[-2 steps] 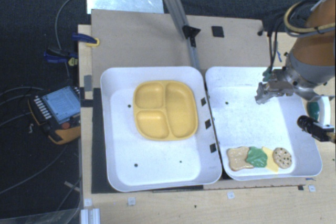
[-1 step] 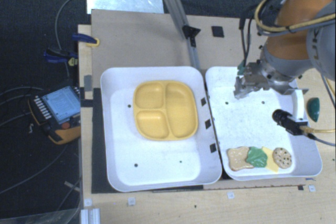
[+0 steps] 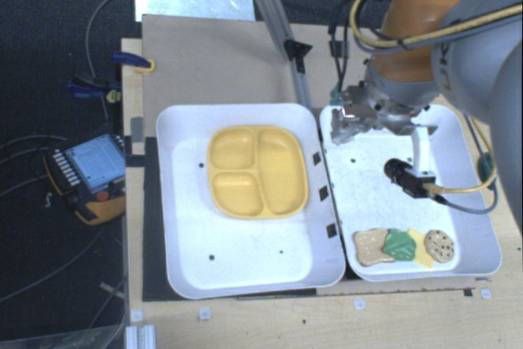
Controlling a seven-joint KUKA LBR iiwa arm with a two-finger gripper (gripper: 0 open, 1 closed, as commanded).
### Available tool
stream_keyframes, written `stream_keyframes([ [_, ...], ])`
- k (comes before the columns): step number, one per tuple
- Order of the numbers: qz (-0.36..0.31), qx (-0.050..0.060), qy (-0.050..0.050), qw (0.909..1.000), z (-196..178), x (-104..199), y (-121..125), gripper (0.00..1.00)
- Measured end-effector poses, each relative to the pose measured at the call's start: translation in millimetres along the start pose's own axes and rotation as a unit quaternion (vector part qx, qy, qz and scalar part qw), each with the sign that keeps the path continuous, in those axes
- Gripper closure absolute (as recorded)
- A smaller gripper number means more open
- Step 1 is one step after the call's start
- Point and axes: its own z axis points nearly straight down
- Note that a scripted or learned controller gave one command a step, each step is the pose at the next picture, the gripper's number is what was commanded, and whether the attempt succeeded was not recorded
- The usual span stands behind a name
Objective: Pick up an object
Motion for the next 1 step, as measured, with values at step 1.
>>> stream_keyframes([
  [1,-0.001,0.0,0.001,1.0,-3.7,61.2,9.2,1.0],
])
